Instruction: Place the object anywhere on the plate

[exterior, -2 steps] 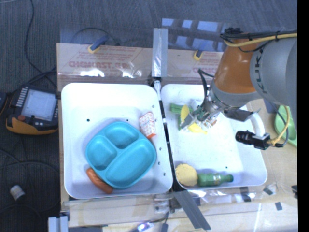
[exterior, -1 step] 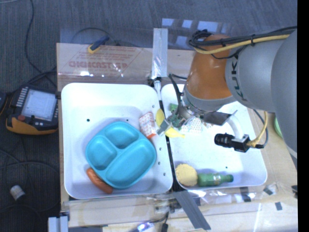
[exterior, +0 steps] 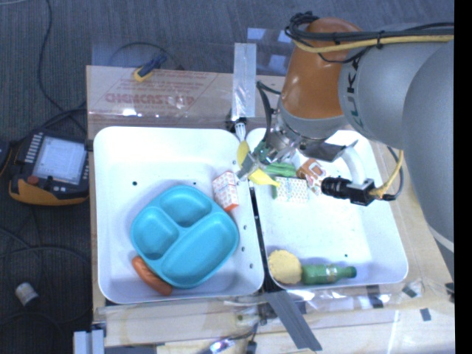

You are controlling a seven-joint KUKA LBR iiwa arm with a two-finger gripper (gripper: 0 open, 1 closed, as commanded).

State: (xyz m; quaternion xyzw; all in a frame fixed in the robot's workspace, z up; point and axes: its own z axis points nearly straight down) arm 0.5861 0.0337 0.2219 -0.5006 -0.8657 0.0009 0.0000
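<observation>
Claw [exterior: 254,164] over bin divider, grip state hard to tell. Yellow banana-ish thing [exterior: 258,174] right at its tip. Blue plate [exterior: 184,234] down-left of claw. Swing over, release low, any compartment works.

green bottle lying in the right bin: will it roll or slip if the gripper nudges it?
The green bottle lies on its side, so it probably rolls if pushed across its length. It looks smooth and glossy, likely slippery. The yellow round object touching its base may block movement that way.

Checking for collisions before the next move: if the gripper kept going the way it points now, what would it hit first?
The gripper points down-left toward the small carton beside the blue plate; probably that first, though depth is unclear.
</observation>
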